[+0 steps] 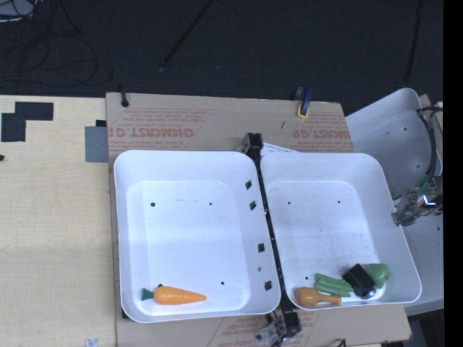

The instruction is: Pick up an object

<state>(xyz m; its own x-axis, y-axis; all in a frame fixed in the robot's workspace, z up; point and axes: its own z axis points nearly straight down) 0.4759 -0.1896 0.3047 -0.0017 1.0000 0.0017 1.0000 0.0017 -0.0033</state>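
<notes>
An orange carrot (179, 296) lies in the near left corner of the left bin (130, 194). In the near right corner of the right bin (376, 172) a black block (359, 280) rests on green pieces (333, 285), with a green rounded piece (378, 272) beside it. A tan pear-shaped toy (315, 298) lies just left of them. The grey arm (394, 125) sits at the right, outside the bins. My gripper (410, 212) hangs beside the right bin's right rim, well above and right of the objects, with nothing seen in it.
Both bins rest on a cardboard sheet (217, 125) on the wooden bench (51, 215). A black divider strip (262, 223) runs between the bins. A yellow and blue clip (303, 105) stands at the cardboard's far edge. Cables lie on the dark floor behind.
</notes>
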